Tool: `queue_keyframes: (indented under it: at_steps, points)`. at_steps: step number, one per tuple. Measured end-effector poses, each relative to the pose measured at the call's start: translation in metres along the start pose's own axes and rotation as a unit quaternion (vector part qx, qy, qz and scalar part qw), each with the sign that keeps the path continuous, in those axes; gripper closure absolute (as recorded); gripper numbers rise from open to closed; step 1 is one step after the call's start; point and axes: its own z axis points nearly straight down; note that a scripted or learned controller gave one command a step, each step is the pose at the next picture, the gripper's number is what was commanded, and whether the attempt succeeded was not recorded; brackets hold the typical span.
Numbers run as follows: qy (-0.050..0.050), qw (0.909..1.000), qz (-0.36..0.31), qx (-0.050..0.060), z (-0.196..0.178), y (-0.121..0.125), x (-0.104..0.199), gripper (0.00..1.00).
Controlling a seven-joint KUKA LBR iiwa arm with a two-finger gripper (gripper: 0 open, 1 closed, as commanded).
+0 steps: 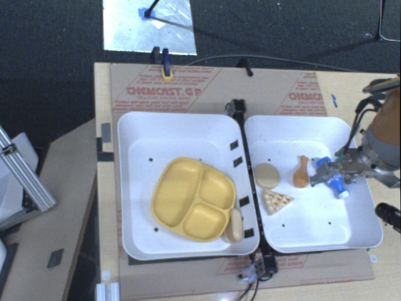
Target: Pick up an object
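Robot tool (327, 173) low in the right bin (351, 234).
Nothing lifted yet; its grip state cannot be told beside the drumstick (302, 171).

A robotics lab. A plywood bench (207, 83) under printed protective film stands on dark carpet (50, 42), bearing two white bins (188, 127) clipped together. An aluminium extrusion frame (22, 174) sits at the left, cables (282, 60) trail across, and toy food (276, 200) serves as test items.
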Motion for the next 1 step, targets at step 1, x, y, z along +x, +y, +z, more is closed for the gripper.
queue_keyframes:
  at_steps: [1]
  points:
    - [-0.001,1.0,-0.001,-0.005,-0.005,0.0027,0.0002,0.0]
